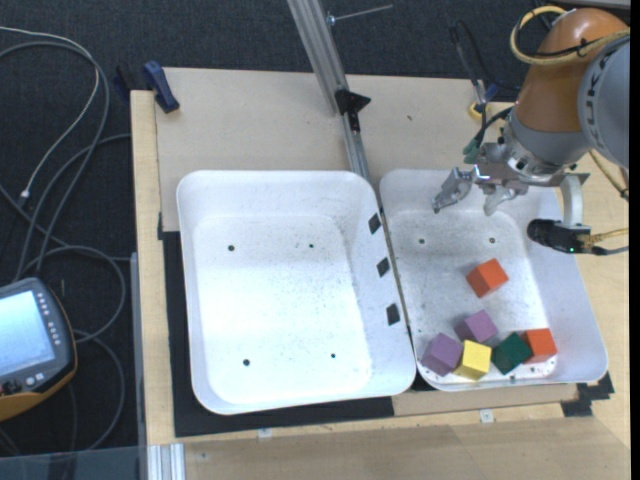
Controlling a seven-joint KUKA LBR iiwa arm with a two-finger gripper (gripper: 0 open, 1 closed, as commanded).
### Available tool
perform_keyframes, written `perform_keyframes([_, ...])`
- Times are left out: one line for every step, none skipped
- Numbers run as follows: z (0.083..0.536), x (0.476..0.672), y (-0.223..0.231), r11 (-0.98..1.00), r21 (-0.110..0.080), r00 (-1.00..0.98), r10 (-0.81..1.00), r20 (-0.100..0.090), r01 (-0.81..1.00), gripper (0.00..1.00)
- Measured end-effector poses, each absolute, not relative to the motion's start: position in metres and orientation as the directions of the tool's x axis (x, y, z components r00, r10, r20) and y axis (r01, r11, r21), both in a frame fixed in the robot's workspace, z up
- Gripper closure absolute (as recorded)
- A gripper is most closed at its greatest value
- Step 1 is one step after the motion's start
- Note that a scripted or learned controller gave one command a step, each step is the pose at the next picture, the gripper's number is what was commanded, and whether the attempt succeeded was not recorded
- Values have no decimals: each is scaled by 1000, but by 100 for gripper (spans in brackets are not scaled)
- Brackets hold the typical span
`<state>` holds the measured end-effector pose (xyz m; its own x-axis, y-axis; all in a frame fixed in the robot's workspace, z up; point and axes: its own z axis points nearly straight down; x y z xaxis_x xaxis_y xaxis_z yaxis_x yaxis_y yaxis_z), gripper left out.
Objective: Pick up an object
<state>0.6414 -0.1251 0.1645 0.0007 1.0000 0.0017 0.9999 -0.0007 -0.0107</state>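
A: Where is the gripper [468,194]?
B: Over the far end of the right bin [565,278], fingers spread apart, nothing between them.
A: And the blocks?
B: An orange block [487,277] lies alone mid-bin. Two purple blocks [478,326], a yellow block [475,359], a green block [512,352] and another orange one [540,343] cluster at the near edge.

two white bins [280,183], two orange blocks [487,277], two purple blocks [479,326], one yellow block [475,359], one green block [512,352].

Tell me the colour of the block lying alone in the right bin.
Orange: the lone block in the camera view, apart from the cluster at the bin's near edge.
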Motion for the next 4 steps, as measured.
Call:
perform_keyframes([95, 581, -194, -8, -12, 8, 1000, 0, 1000, 0])
perform_keyframes([100, 556, -144, 3, -4, -3, 1000, 4, 1000, 0])
perform_keyframes([110, 557, -146, 0, 1, 0, 1000, 1, 1000, 100])
perform_keyframes([99, 506, -89, 3, -5, -3, 1000, 4, 1000, 100])
